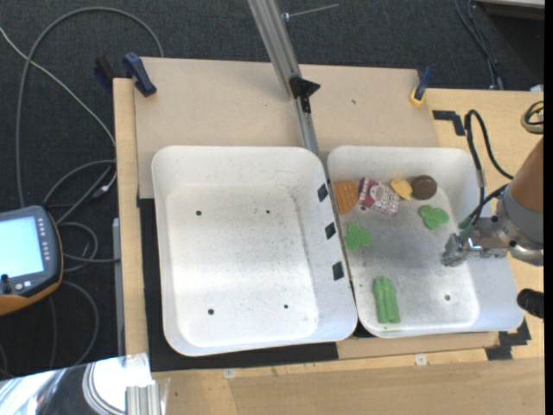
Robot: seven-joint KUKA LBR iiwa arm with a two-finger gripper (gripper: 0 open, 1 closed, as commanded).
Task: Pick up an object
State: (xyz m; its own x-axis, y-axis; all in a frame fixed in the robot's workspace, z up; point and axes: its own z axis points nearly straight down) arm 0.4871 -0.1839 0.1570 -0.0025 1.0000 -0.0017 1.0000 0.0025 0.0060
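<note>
The right bin (458,305) holds several small items. An orange waffle-like piece (346,196), a maroon and white packet (378,196), a yellow piece (401,188) and a brown round thing (422,187) lie along its far side. A green leafy piece (358,236) sits mid-left, another green piece (434,217) sits right of centre, and a long green vegetable (385,300) lies near the front. My gripper (454,253) hangs low at the bin's right side, just below the right green piece, with nothing seen in it.
The left bin (173,232) sits beside the right one, with black clips along the shared wall. A metal pole (272,33) slants over the bench's far side. Cables run along the right edge of the bench, and a handheld pendant (26,253) lies off to the left.
</note>
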